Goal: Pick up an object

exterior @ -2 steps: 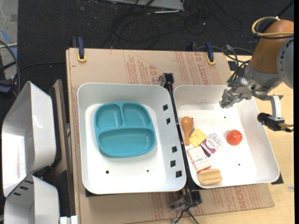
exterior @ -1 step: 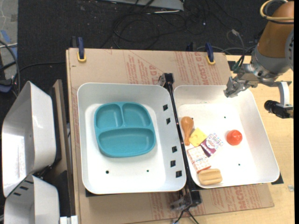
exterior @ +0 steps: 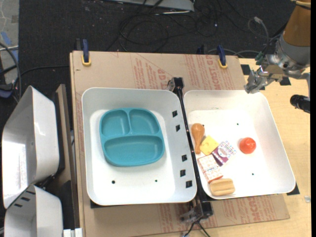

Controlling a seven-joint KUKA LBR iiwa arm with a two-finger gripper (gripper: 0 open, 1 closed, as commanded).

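Probably light and rigid, the red ball (exterior: 247,144) lies in the right bin (exterior: 276,132), apart from the other toys; grip across its middle, since it may roll. Whether the claw (exterior: 253,84) above the bin's far corner is wide or narrow, I cannot tell.

gripper (exterior: 253,84) above far right corner of right white bin (exterior: 276,132) | red ball (exterior: 247,144), yellow block (exterior: 208,145), tan drumstick-shaped toy (exterior: 197,135), purple-white packet (exterior: 224,153), bread-coloured roll (exterior: 221,186) in right bin | teal divided plastic tray (exterior: 132,136) in left white bin (exterior: 94,147)
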